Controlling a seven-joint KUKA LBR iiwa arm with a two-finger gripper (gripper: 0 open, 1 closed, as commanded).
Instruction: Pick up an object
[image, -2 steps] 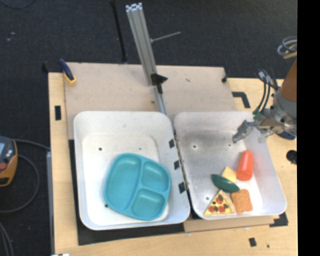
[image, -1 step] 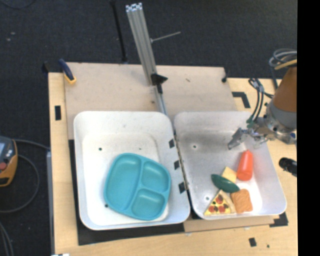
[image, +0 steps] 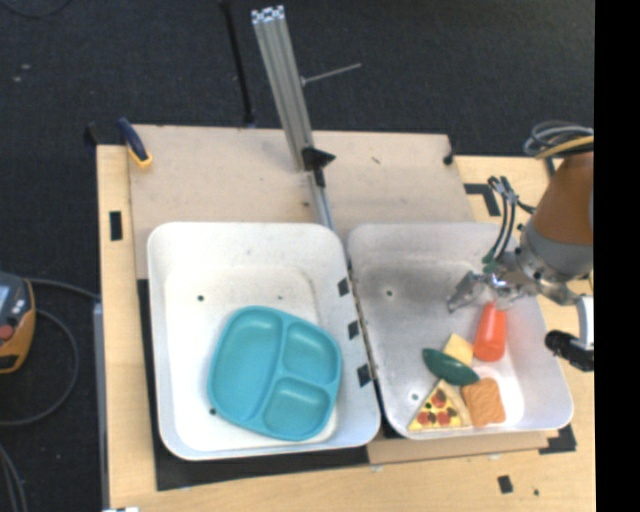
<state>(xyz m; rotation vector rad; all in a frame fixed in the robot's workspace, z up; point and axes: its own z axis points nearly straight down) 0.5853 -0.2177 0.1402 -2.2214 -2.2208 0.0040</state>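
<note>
Desk (image: 230, 180) fills mid frame, two white bins side by side on it. Left bin (image: 175, 270) holds a teal divided plate (image: 275, 372), sitting lower centre of that bin, tilted a bit. Right bin (image: 400, 270) has a dark scuffed patch in its upper middle and a cluster of toys at its lower right: orange bottle (image: 489, 334) upright-ish, yellow block (image: 458, 348) just left of it, dark green pod (image: 450, 367) lying across below the block and touching it, pizza slice (image: 440, 410) at the bin's lower edge, orange bread piece (image: 485, 402) just right of the slice. Arm (image: 565, 215) comes in from the right edge, orange band visible, cables looped above it. Hand (image: 487, 291) hangs over the right bin's right-centre, directly above the top of the bottle; fingers look splayed apart, one grey finger pointing left toward the scuffed patch, nothing seen between them. Whether it touches the bottle's top, can't tell. Aluminium post (image: 285, 85) runs from top centre down to the gap between the bins. Blue-and-yellow clamp (image: 134, 142) at the desk's upper left corner. Orange box (image: 14, 325) with a cable on the floor at left edge.
</note>
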